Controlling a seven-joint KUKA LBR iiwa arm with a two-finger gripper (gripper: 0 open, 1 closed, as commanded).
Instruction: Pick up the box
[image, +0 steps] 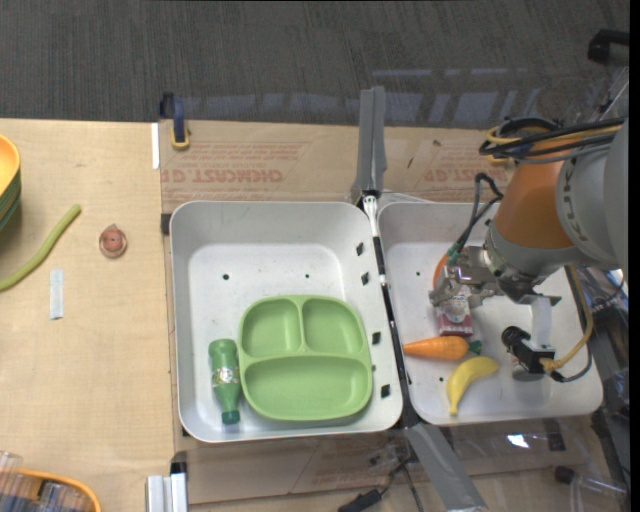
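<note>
Camera view looks down on two shallow white plastic bins; the small box with pink and dark printing (456, 316) lies in the right-hand white bin (560, 400), near the middle of its floor, just above the orange plastic carrot (436, 348) and not far from the yellow plastic banana (466, 378). The two-finger gripper (452, 292) of the grey arm hangs right over the upper end of the box, and it covers that part, so I cannot tell how the tool stands or whether it touches the box at all.

To my judgement the box is light cardboard — stiff enough on its edges, but the broad faces may give way under a hard squeeze, and the printed surface is probably a little slippery. I would take it across the narrow width, close to the middle, so it does not swing.

The bin floor is smooth and white, so the box may slide when pushed. Room is tight — the carrot lies just beside the lower end. The left-hand white bin (200, 300) holds a green divided plastic plate (304, 360) and a green plastic bottle (225, 380), well apart from the work.
</note>
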